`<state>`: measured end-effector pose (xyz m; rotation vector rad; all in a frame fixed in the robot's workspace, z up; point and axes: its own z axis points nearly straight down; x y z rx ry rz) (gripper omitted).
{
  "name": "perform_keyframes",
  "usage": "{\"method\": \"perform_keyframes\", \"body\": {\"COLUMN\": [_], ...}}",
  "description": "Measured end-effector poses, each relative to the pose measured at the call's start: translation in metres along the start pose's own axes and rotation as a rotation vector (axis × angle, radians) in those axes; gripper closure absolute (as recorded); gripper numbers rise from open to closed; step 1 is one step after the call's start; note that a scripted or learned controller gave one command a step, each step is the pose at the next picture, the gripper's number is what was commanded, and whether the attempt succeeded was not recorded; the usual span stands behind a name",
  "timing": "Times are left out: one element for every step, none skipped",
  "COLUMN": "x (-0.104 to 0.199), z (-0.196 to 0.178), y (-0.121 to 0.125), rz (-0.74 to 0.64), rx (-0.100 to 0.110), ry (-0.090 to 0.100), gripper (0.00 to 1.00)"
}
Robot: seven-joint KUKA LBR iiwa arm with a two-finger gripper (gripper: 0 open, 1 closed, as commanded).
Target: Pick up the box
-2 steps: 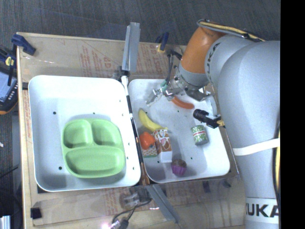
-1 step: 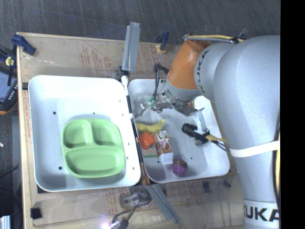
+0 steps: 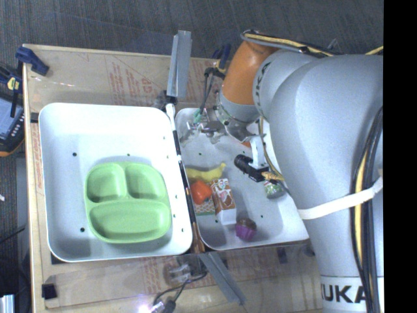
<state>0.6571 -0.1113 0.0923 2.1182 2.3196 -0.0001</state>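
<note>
The box (image 3: 223,198) is a small carton with a brown and red print and a white end. It lies in the right bin (image 3: 280,230), near its left wall, just below the banana. My gripper (image 3: 199,125) hangs at the bin's far left corner, under the orange band of the arm. It is well above the box in the view and apart from it. Nothing shows in the gripper.
Around the box lie a yellow banana (image 3: 207,173), a red-orange fruit (image 3: 200,191), a purple item (image 3: 245,229) and a green item (image 3: 273,189). The left bin (image 3: 58,149) holds a green divided plate (image 3: 128,202). The arm's grey body covers the right bin's right side.
</note>
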Motion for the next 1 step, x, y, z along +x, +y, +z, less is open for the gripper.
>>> {"method": "perform_keyframes", "body": {"x": [-0.0974], "z": [-0.0591], "y": [-0.0374], "rz": [-0.031], "rx": [-0.001], "ry": [0.0], "gripper": [0.0]}}
